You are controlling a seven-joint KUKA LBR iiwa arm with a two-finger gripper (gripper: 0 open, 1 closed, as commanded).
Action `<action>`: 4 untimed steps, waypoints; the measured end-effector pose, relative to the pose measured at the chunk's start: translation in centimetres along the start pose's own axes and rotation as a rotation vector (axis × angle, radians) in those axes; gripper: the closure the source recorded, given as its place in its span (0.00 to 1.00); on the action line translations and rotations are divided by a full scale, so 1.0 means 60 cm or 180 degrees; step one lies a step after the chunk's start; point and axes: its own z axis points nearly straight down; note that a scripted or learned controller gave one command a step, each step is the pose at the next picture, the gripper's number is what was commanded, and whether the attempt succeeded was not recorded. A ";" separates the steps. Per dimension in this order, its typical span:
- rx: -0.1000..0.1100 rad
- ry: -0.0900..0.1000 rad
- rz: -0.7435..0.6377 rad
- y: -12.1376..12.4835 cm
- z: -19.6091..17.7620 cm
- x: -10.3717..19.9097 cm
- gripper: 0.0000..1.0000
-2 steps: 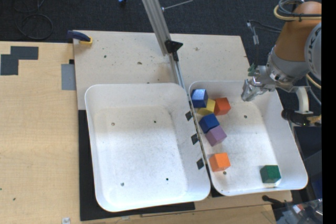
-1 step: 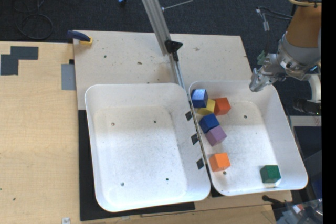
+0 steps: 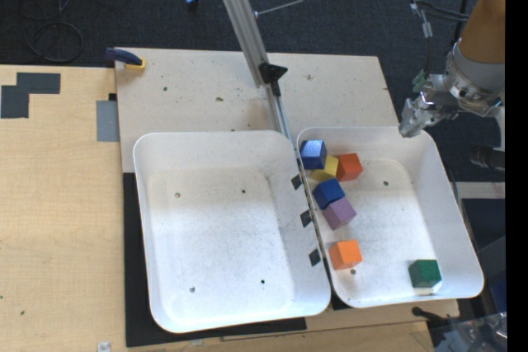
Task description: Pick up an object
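Arm [image 3: 483, 21] cut off at the right edge; yellow block [image 3: 329, 169] mostly hidden among neighbouring blocks.

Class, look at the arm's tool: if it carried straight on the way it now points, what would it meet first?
Probably the back right rim of the right bin: the tool points down-left just above it. Depth is unclear from one view.

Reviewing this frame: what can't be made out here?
- Gripper, camera view: too small and blurred to judge its state.
- Small yellow block: mostly covered by the blue cube and orange-red cube.
- Grey arm: cut off by the right edge.
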 end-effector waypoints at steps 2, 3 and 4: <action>0.0019 0.0011 -0.0013 -0.011 0.017 0.193 1.00; 0.0010 0.0006 -0.0011 0.000 0.011 0.275 1.00; 0.0023 0.0008 -0.0013 -0.004 0.036 0.370 1.00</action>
